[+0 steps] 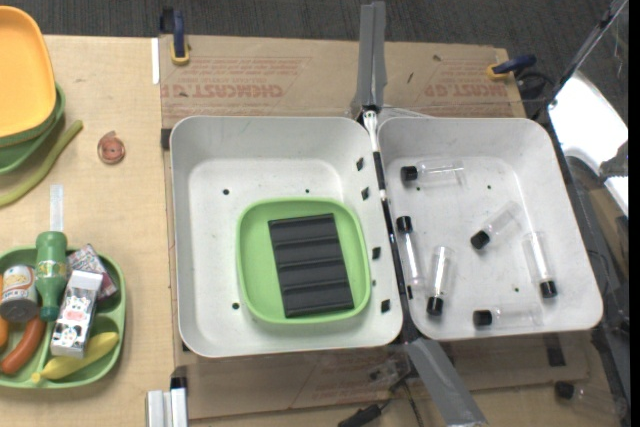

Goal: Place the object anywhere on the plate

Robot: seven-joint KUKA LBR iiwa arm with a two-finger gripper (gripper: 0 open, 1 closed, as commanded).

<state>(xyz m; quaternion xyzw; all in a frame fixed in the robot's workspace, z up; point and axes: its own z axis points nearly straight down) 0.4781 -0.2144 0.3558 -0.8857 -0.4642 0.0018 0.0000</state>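
Green plate sits in the left bin with a dark ridged block on it; clear tubes lie scattered in the right bin.

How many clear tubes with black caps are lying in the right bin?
6 tubes: top, left wall, centre, lower middle, right, bottom.

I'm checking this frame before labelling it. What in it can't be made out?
- Clear tubes in the right bin: transparent against white, so their outlines blur; contents too small to tell.
- Dark ridged object on the green plate: what it is cannot be told from above.
- Yellow dish: cut off by the left edge.
- Food items on the green tray: labels too small to read.
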